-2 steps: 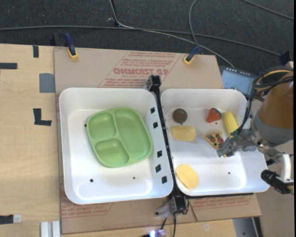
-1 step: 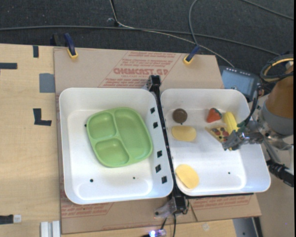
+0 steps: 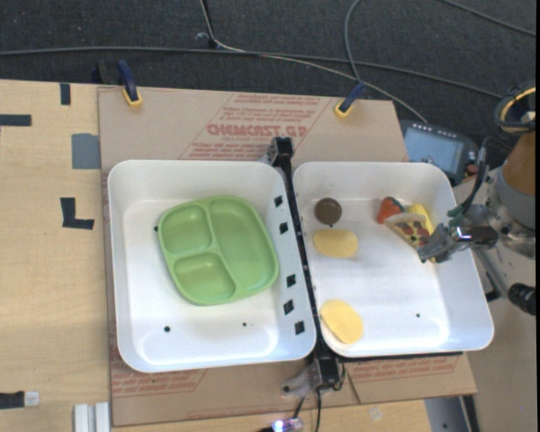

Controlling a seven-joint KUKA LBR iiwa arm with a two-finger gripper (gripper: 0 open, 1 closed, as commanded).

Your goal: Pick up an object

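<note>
The right bin (image 3: 450, 327) holds several small items. A brown round piece (image 3: 328, 211) lies near its back left, with a pale yellow lump (image 3: 335, 243) just in front of it. A flat yellow piece (image 3: 342, 321) rests near the front left corner. A red and yellow toy (image 3: 405, 220) lies at the back right. My gripper (image 3: 439, 244) hangs low over the bin's right side, just right of and in front of that toy. Nothing is visibly held in it.
The left bin (image 3: 130, 331) carries a green three-compartment plate (image 3: 218, 249). A black divider (image 3: 291, 259) runs between the two bins. The arm's wrist (image 3: 508, 214) stands past the right bin's right rim. Cables cross the dark floor behind the bench.
</note>
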